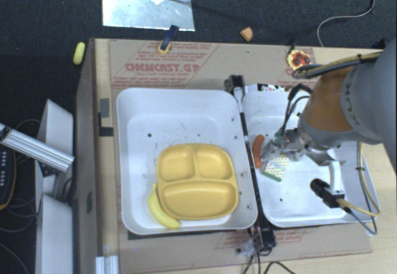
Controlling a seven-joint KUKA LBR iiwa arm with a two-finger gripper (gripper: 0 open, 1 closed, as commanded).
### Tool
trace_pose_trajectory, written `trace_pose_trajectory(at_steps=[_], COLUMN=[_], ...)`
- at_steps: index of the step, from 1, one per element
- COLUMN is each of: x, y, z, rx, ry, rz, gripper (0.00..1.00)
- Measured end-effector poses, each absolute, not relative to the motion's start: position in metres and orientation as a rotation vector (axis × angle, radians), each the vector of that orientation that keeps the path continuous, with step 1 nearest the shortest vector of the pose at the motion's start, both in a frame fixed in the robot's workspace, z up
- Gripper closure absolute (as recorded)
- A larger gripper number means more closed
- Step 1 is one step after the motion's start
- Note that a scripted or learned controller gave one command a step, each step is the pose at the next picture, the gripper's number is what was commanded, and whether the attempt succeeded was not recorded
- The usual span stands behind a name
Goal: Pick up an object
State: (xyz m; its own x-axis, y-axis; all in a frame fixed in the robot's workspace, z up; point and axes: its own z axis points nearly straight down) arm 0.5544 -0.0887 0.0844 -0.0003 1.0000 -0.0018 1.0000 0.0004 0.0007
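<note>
Arm (347, 102): grey with an orange band, raised over the right bin (298, 212). It stands highest above the table (161, 68), so it is nearest the lens.
Jaws, position: low in the right bin's left half, directly over the green-and-white packet (275, 170). The orange stick-shaped piece (256, 150) lies just beside them.
Jaws, state: cannot tell. The wrist body covers the tips, so neither the opening nor any grip on an item can be read.
Jaws, contact: they appear to touch or nearly touch the packet's upper edge. Contact is not confirmed.
Task item, location: the packet lies flat on the right bin floor, near the dividing wall and slightly tilted. It is the likeliest target.
Risk 1: a flat packet gives little to close on. The jaws may close above it and lift away without it.
Risk 2: the orange piece sits close by. An off-centre closure could catch it or push it against the wall.
Risk 3: the dividing wall is near. A sideways drift could bring the jaws against the rim.
Left bin (133, 142): holds a yellow divided plate (197, 181) with a yellow banana-shaped piece (160, 209) tucked at its lower-left edge. Both lie well apart from the jaws.
</note>
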Motion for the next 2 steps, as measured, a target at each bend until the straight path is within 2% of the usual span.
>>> trace_pose_trajectory(at_steps=[1, 2], x=[0.520, 0.613], y=[-0.191, -0.198], z=[0.084, 0.085], rx=[2.220, 2.215], ry=[2.220, 2.223], rz=[0.000, 0.003], gripper=[0.00, 0.00])
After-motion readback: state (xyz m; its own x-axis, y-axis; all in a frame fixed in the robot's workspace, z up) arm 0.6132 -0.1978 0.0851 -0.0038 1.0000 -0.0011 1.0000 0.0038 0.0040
